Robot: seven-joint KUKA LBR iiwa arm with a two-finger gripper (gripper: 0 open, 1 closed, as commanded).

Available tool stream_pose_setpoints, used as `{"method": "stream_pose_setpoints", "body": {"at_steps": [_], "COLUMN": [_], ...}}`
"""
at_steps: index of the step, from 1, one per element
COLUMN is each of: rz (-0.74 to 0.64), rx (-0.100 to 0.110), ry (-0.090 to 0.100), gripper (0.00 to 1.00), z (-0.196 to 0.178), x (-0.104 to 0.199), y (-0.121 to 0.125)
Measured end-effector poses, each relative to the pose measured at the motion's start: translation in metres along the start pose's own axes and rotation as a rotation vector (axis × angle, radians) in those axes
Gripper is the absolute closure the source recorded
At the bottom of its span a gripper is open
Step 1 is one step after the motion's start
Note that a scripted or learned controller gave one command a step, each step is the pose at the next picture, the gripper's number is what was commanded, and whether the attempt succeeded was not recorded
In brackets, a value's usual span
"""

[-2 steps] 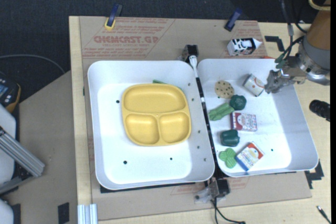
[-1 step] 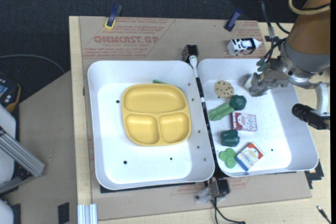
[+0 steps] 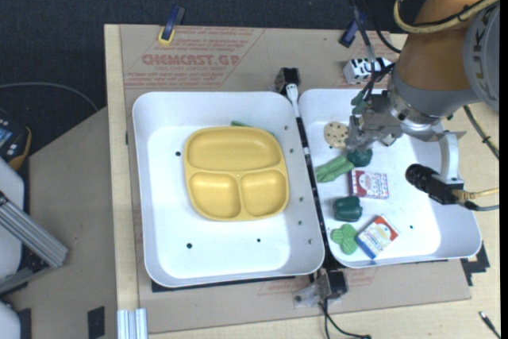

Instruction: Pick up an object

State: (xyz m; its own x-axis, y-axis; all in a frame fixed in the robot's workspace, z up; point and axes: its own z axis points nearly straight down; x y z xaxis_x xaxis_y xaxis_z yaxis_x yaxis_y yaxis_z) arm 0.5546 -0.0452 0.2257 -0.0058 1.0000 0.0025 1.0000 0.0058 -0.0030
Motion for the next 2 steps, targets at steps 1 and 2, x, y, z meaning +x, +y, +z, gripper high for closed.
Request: {"method": "stream_pose_setpoints", "body": {"at_steps": [1, 2], "rz": [0.000, -0.001], "rx": [0.000, 0.002], "ry": [0.000, 0.000], "gripper": [1.00, 1.00], "z": [-0.002, 0.010], "x": [0.048, 0.106], "y": [-0.008, -0.007]}}
